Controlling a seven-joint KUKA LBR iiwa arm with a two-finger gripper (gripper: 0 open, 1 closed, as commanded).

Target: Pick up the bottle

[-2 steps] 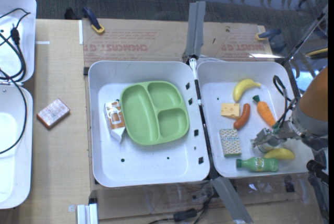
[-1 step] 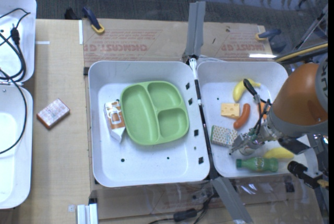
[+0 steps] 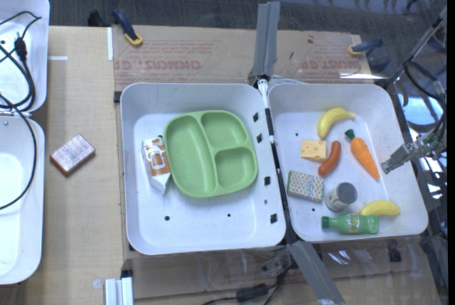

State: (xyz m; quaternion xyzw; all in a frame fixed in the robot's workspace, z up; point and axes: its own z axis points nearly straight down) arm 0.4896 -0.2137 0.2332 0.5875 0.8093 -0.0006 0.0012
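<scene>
The bottle (image 3: pixel 350 224) is green with a yellow label and a green cap. It lies on its side along the front wall of the right bin (image 3: pixel 398 111), cap pointing left. A grey part of my gripper (image 3: pixel 402 156) pokes in over the bin's right rim, about level with the carrot. It is well behind and to the right of the bottle and does not touch it. Nothing is seen held in it.
Close to the bottle are a yellow lemon-like fruit (image 3: pixel 380 208), a small can (image 3: pixel 345 195) and a patterned block (image 3: pixel 305 185). Further back lie a carrot (image 3: pixel 364 154), sausage (image 3: pixel 329 158), cheese (image 3: pixel 313 150) and banana (image 3: pixel 333 119). The left bin holds a green divided plate (image 3: pixel 212 152) and a carton (image 3: pixel 156 163).
</scene>
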